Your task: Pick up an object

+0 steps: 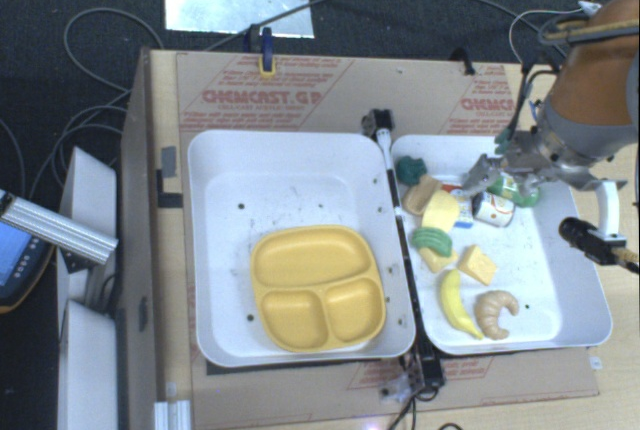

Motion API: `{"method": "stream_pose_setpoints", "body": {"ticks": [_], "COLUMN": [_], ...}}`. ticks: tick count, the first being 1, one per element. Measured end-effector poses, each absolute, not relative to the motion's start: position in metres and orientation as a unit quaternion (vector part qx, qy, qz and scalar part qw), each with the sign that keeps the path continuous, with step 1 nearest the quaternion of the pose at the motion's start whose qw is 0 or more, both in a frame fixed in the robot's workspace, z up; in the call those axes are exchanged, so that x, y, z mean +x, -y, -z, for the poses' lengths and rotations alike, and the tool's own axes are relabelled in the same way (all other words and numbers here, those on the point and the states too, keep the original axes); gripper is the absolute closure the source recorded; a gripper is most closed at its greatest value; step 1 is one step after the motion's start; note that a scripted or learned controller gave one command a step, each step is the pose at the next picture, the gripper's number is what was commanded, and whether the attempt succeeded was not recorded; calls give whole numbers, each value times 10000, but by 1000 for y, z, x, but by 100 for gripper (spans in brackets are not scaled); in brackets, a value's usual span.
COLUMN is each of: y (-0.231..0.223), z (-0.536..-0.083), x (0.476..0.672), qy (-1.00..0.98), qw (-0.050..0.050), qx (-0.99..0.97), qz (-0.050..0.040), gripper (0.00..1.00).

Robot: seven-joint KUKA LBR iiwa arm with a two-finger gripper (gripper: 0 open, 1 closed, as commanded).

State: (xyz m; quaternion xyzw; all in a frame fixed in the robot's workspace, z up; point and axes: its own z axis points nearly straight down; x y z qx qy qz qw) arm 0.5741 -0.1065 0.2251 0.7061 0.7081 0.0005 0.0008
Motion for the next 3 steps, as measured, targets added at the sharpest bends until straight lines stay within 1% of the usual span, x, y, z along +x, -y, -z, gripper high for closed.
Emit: {"method": "stream_pose_setpoints", "body": {"ticks": [1,2,3], "y": [123,112,102], "z": [-154,-89,-98], "x": [509,608,658], "qy": [-7074,-7086,-7082], "qw": [0,25,-23], "qx": [7068,7056,7060], "qz": [2,-36,74], "gripper": [0,0,0]}}
